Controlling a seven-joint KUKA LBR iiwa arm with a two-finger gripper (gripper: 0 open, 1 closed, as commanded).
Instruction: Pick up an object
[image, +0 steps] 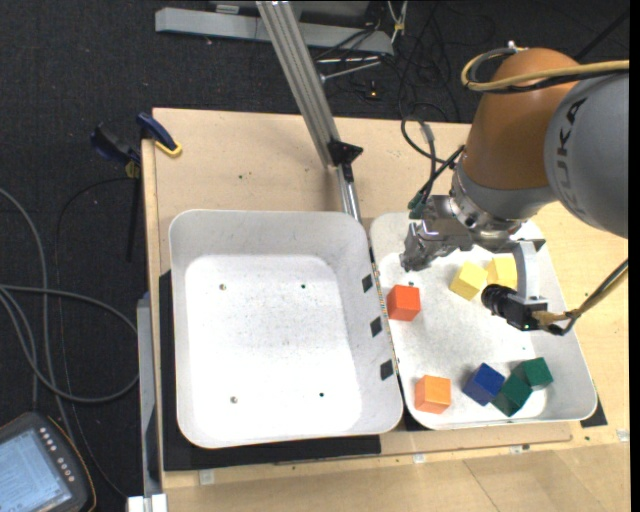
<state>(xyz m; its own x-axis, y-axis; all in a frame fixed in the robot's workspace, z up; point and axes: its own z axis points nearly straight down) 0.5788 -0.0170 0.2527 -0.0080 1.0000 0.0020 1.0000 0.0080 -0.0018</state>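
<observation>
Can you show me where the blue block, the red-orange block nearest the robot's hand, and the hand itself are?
blue block (486, 383), camera view, its top face.
red-orange block (404, 302), camera view, its top face.
hand (417, 252), camera view, at its fingertips.

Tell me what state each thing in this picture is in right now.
Claw: hovering above the right bin, holding nothing visible.
Red-orange cube: lying loose, just below the claw.
Orange cube: lying apart, near the bin's front.
Two yellow blocks: side by side.
Blue cube: touching the green blocks.
Left white bin: upright.
</observation>
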